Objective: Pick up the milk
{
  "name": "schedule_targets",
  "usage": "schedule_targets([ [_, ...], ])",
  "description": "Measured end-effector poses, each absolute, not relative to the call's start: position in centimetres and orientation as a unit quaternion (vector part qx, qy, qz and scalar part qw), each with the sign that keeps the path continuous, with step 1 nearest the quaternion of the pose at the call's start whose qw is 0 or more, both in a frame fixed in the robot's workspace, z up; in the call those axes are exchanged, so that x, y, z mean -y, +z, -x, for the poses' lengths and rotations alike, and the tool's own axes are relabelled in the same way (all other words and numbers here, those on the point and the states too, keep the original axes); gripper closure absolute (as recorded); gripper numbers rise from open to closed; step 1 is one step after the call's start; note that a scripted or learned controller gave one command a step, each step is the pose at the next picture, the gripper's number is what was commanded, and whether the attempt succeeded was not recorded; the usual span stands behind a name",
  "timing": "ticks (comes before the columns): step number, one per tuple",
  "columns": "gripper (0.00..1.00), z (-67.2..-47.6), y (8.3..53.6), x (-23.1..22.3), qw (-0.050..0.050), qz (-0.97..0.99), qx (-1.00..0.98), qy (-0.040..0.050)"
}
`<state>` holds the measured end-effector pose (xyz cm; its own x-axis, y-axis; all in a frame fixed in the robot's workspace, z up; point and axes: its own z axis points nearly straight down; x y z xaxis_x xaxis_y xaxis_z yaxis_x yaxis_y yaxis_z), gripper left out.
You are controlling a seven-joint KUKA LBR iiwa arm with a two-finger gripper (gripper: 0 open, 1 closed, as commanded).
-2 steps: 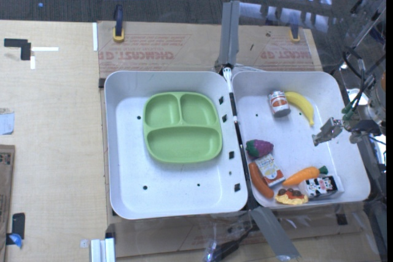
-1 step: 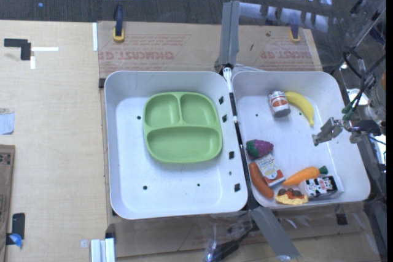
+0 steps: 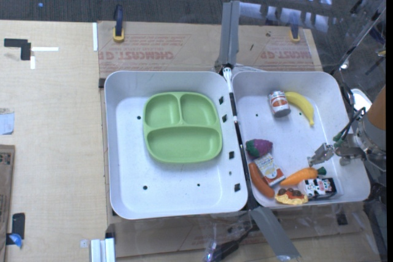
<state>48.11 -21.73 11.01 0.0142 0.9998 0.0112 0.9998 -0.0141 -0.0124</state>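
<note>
Pale wood is the worktop, and it carries two shallow white plastic bins side by side, their inner walls touching.

The left bin holds one thing: a light green plastic plate divided into three sections, lying flat at its middle, well apart from my work.

The right bin holds everything else. My metal pincer hangs over this bin near its right wall. I cannot tell whether it is released or clenched, and nothing is seen gripped in it.

Near the far edge lie a yellow toy banana and, just beside it, a small red and white can. Along the inner wall sit a purple bunch of toy grapes, a small orange and white carton and an orange-red toy sausage.

I take the milk to be the small black and white carton. It lies on its side in the near right corner, close under my pincer. An orange toy carrot touches its far side and a flat yellow toy food lies just beside it. I judge that this crowding, with the bin wall so close, leaves little room for a clean grip.
</note>
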Motion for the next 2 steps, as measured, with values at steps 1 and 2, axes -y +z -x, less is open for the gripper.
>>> schedule_targets([
  [1,0.0,-47.9,9.0,21.2,0.0,0.629,0.777,-0.0011],
  [2,0.0,-47.8,13.5,18.2,0.001,0.536,0.844,0.0004],
])
